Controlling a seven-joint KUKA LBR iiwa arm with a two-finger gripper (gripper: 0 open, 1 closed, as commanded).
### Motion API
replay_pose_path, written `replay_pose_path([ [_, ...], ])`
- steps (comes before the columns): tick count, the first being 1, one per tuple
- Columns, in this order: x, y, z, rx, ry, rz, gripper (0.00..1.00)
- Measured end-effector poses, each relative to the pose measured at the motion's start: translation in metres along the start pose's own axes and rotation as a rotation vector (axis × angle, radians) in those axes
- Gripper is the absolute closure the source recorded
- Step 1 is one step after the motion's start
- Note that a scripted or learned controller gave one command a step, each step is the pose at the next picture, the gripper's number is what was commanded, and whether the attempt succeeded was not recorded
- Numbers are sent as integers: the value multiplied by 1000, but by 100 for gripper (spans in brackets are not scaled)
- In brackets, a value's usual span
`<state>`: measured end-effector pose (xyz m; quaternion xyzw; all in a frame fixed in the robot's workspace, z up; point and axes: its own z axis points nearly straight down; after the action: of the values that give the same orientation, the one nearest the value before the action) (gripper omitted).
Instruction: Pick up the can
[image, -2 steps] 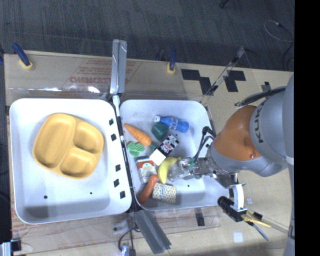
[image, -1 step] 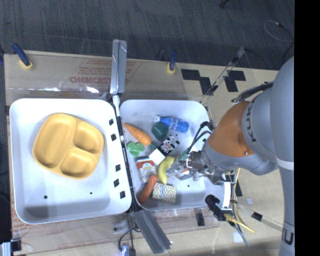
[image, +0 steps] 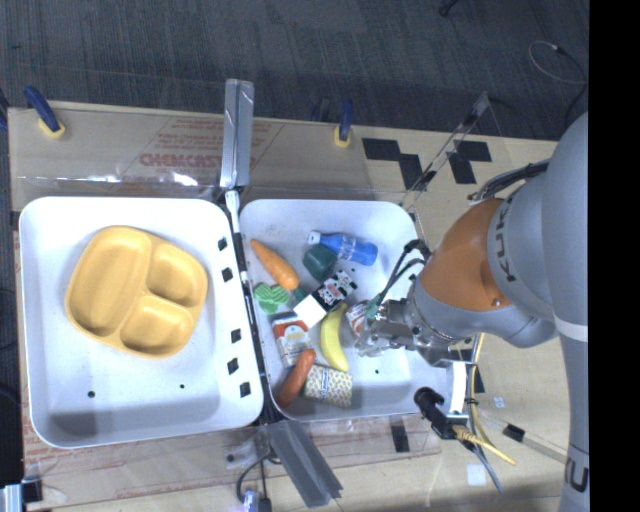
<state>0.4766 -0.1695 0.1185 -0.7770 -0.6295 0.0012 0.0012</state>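
Right bin (image: 385, 215) is crowded; left bin (image: 40, 300) carries a yellow divided tray (image: 135, 290).

The can (image: 329, 384), patterned label, lies on its side at the near edge of the right bin, touching the lower end of a reddish sausage-shaped toy (image: 298, 373) and just below the banana (image: 334, 338). A carrot (image: 274, 263), a blue bottle (image: 347, 247) and a small carton (image: 290, 338) sit farther up the pile.

Claw (image: 368, 328) is low over the bin beside the banana, up and to the right of the can, not over it. Its state cannot be told from this angle (the wrist hides the tips), and nothing can be seen in it.

Step in hand, as I judge it: approach, not yet aligned.

To do it well:
- shift toward the bin's near wall until centred over the can
- turn the wrist so the closing line crosses the can's short width, not its length
- come down clear of the banana and the sausage toy, which crowd its upper and left sides
- mind the near wall

Risk: a rolling can, or catching the banana instead.
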Motion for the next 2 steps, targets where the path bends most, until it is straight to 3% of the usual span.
replay_pose_path([
  [1,0,0,0,0,0,0,0],
  [2,6,80,27,0,1,58,0],
])
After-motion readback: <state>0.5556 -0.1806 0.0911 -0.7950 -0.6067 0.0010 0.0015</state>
